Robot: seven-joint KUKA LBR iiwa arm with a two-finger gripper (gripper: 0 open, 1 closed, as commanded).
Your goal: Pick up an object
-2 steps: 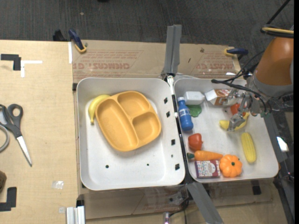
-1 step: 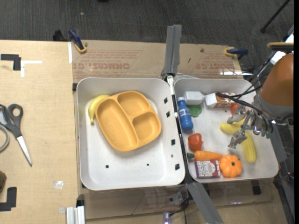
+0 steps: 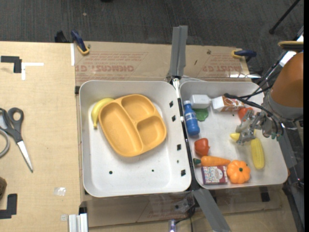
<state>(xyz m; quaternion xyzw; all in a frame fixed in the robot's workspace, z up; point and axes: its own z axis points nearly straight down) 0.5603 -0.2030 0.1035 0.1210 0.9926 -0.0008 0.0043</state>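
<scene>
The left bin [image 3: 96,178] held an orange divided plate [image 3: 131,124] with a banana [image 3: 98,111] tucked against its nine o'clock edge, while the right bin [image 3: 270,175] carried the clutter the task could draw from. The arm [image 3: 289,88] reached in from three o'clock, and its gripper [image 3: 246,134] hung low over the right bin's three o'clock side, just above a small yellow piece [image 3: 234,137] and beside a corn cob [image 3: 257,153]; whether the gripper was wide or narrow could not be told. Nothing appeared lifted, so the pick seemed not yet done, with closing and raising left to do. Toward six o'clock lay a pumpkin [image 3: 238,171], a carrot [image 3: 215,161] and a small box [image 3: 214,175]. At nine o'clock stood a blue bottle [image 3: 191,119] above a red pepper [image 3: 201,146], and near twelve o'clock sat a white block [image 3: 200,101].
</scene>
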